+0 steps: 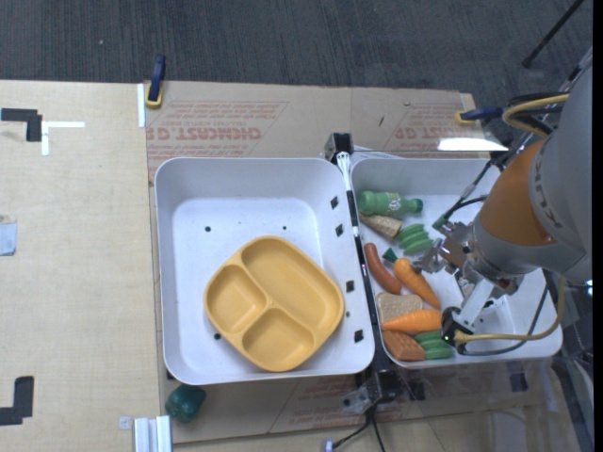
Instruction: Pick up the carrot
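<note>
Two carrots lie in the right bin point(542, 347): one carrot point(415, 282) slants from upper left to lower right near the bin's middle, and a second carrot point(413, 321) lies almost level just below it, resting over a slice of bread point(397, 305). A red sausage point(381, 268) runs beside the slanted carrot on its left; green vegetable pieces point(412, 237) and a green bottle point(386, 201) sit above, and a green pod point(435, 344) lies below. The gripper point(452, 262) hangs just right of the slanted carrot; whether its jaws are wide or narrow cannot be told. A sound grasp would likely straddle one carrot across its width, clear of sausage and bread. The left bin point(179, 252) holds a yellow divided plate point(273, 301). Both bins stand on the surface point(66, 252).
</note>
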Available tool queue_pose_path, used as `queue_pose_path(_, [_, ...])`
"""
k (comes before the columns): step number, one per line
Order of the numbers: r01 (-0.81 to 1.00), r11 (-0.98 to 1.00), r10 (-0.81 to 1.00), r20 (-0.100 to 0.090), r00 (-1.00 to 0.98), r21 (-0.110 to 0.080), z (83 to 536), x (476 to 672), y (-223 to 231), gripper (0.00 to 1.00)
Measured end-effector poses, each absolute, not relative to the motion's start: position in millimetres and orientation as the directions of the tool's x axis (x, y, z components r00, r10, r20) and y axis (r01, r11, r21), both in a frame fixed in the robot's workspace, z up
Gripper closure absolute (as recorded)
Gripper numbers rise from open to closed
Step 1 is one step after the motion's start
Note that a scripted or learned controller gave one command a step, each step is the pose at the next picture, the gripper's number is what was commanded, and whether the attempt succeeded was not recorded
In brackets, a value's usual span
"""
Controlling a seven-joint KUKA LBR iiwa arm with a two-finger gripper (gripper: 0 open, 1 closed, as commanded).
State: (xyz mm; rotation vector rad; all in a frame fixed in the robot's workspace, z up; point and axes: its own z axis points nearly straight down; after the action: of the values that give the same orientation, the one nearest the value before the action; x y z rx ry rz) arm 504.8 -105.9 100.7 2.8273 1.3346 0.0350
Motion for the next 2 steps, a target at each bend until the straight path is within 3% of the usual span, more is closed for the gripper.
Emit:
queue_pose_path(1, [0.564,-0.825,0.565,0.024,0.825,0.022,101.1,488.8,-100.2,0.00])
queue_pose_path(2, [0.237,-0.972,0.237,0.003,0.972,0.004,92.2,479.9,-100.9,0.00])
